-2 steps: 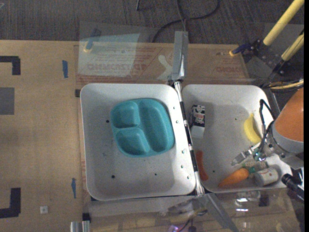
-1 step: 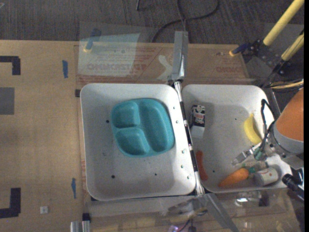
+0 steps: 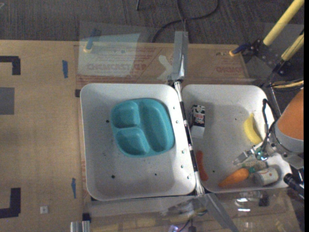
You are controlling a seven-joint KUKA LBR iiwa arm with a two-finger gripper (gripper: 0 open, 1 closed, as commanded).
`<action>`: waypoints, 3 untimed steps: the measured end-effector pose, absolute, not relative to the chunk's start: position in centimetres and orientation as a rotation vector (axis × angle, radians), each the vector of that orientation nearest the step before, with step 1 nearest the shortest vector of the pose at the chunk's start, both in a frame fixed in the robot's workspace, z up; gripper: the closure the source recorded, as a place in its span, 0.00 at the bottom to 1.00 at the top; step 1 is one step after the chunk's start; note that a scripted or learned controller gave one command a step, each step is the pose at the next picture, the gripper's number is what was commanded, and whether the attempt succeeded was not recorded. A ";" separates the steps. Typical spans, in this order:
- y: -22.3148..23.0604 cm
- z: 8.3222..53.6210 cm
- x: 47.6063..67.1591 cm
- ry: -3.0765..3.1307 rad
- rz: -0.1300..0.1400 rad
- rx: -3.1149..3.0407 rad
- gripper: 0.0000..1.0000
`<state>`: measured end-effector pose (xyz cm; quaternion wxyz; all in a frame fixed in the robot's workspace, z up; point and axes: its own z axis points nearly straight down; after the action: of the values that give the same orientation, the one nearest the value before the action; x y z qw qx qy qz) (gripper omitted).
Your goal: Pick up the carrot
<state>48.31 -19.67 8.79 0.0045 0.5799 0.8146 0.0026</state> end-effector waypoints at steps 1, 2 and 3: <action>-15.0 8.8 48.2 2.578 0.005 1.777 0.00; -13.5 10.3 48.4 2.530 0.002 1.859 0.00; -18.9 8.8 48.2 2.564 0.006 1.801 0.00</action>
<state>48.20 -18.94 8.80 0.0042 0.5748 0.8183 0.0020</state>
